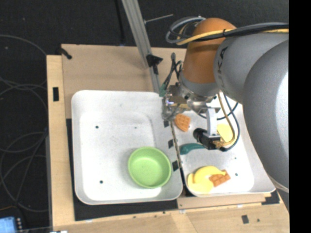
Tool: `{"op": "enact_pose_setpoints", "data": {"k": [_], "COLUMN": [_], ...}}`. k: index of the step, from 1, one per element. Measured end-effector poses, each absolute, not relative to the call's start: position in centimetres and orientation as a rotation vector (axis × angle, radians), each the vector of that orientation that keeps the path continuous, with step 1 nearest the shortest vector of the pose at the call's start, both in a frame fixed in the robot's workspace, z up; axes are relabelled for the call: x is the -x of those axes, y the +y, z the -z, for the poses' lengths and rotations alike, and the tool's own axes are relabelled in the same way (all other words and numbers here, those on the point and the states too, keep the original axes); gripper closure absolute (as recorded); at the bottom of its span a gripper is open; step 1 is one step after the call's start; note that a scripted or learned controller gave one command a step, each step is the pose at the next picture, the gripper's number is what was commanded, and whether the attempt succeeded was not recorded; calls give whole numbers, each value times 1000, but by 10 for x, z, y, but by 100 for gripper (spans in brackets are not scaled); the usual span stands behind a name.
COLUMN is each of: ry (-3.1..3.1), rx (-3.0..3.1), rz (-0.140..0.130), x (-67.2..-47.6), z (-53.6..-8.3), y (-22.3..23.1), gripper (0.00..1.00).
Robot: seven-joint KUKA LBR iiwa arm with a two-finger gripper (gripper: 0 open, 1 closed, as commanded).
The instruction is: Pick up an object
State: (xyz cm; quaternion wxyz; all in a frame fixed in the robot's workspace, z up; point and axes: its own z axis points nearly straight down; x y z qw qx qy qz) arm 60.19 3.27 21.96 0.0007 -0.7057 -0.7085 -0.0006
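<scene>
Nearest the camera, the left bin (87, 130) held a lime-green bowl (149, 166), upright, in its near right corner close to the divide between the bins. Just across that divide, in the right bin (245, 171), a yellow item (204, 177) lay against the near wall with a small orange piece (219, 178) resting on its right end.

Farther in, a teal utensil-like object (192, 148) lay near the divide, its far end close to a black fitting on the arm. A second yellow item (224, 131) showed partly behind that fitting and the looped cables.

Beyond these, an orange ridged piece (182, 123) sat just under the gripper (171, 111), touching or nearly touching it; whether it was gripped could not be told. The claw's spread could not be told either, the wrist hiding it.

The grey arm (252, 72) with its orange band came in from the right.
</scene>
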Motion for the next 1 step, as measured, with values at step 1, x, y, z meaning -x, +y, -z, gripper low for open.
{"op": "enact_pose_setpoints", "data": {"k": [1], "ry": [-2230], "rx": [2212], "rz": [4], "x": [-609], "z": [-228], "y": [76], "gripper": [100]}}
